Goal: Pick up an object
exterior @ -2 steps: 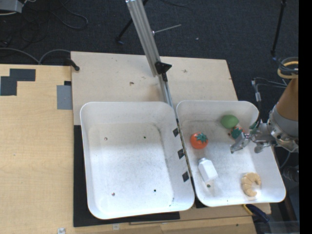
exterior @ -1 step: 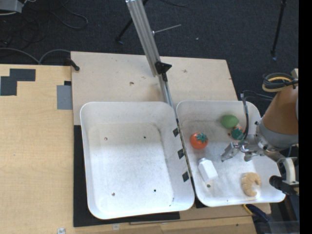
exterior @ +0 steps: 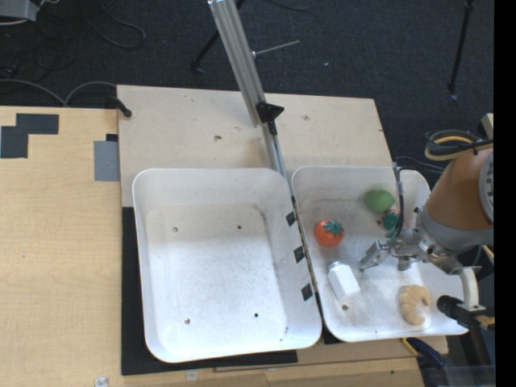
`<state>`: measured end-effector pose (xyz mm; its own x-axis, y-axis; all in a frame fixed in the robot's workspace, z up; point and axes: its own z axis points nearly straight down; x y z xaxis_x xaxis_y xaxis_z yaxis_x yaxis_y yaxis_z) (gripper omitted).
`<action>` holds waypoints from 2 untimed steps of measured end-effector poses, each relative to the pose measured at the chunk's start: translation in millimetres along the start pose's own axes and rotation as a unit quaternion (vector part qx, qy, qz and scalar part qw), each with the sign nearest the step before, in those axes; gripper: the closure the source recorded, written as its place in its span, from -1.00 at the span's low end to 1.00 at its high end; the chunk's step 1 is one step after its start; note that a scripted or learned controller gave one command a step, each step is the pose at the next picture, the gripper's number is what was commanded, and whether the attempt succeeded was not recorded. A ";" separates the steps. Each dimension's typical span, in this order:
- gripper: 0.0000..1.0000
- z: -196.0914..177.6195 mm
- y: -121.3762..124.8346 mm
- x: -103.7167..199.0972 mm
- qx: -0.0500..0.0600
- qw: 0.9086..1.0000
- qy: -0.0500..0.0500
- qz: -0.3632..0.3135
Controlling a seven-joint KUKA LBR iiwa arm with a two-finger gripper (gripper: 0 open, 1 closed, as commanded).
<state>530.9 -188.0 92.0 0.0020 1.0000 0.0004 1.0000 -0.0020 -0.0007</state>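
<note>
Dark carpet strewn with cables and stand legs surrounds a pale wooden bench (exterior: 242, 127) bearing two shallow white bins side by side. An aluminium post (exterior: 242, 55) rises slantwise from the bench behind them. The left bin (exterior: 210, 329) lies beside the right bin (exterior: 355, 321), which holds four small items: a red toy tomato (exterior: 328, 231) near its left wall, a green rounded object (exterior: 378, 200) toward the back, a white block (exterior: 343, 280) near the front left, and a tan croissant-shaped piece (exterior: 414, 304) at the front right.

The grey KUKA arm (exterior: 463, 204), orange-banded above the wrist, reaches in from the right, its gripper (exterior: 377, 254) poised low over the middle of the right bin, between the tomato and the croissant, with nothing visibly between its fingers; they look slightly apart.

The tomato, nearest target, is likely light, hard plastic, smooth and prone to rolling; a pinch across its widest middle would serve best. The white block offers flat, parallel sides and probably the surest hold.
</note>
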 end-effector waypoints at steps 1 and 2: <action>1.00 -10.1 -0.4 -0.6 0.000 1.000 0.001 0.003; 1.00 -70.4 -2.9 -8.3 -0.002 1.000 -0.001 0.003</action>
<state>528.0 -196.3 162.4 0.0083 1.0000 -0.0013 1.0000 -0.0083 0.0027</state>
